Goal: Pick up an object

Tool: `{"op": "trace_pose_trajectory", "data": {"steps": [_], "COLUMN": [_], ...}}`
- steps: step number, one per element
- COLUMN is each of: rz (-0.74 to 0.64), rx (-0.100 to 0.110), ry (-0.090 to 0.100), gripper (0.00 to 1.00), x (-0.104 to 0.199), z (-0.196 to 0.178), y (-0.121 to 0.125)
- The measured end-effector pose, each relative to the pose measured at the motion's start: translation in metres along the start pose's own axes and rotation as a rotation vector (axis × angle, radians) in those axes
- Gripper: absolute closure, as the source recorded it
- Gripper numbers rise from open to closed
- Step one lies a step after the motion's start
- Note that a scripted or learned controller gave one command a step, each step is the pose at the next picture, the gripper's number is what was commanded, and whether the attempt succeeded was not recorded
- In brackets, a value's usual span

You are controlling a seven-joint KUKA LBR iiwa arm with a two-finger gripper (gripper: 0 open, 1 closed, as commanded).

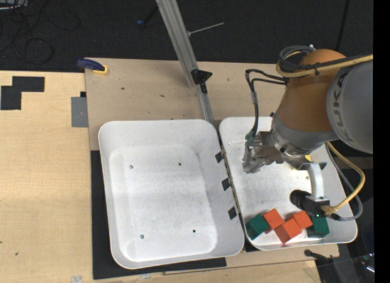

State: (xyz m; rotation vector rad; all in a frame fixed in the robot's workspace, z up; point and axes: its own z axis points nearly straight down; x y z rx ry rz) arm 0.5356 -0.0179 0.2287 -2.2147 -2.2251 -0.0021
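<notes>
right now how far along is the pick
Early stage. Done: the arm has reached over the right bin. In hand: nothing visible at the gripper, which hangs above bare bin floor. Left: the orange blocks and green blocks lie clustered at the bin's near edge, apart from the gripper, waiting to be grasped and lifted.

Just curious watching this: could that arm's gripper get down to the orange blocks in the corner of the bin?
Probably yes. The gripper hangs above the same bin as the orange blocks, with open floor between.

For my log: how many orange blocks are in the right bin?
2: one orange block beside a green block, another just right. The arm may hide more.
</notes>
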Motion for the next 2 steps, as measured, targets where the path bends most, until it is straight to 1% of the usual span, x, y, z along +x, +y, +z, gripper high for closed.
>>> {"op": "trace_pose_trajectory", "data": {"steps": [1, 2], "rz": [0.000, 0.000], "rx": [0.003, 0.003], "ry": [0.000, -0.001], "gripper": [1.00, 1.00], "x": [0.047, 0.101], "z": [-0.006, -0.012], "y": [-0.012, -0.012]}}
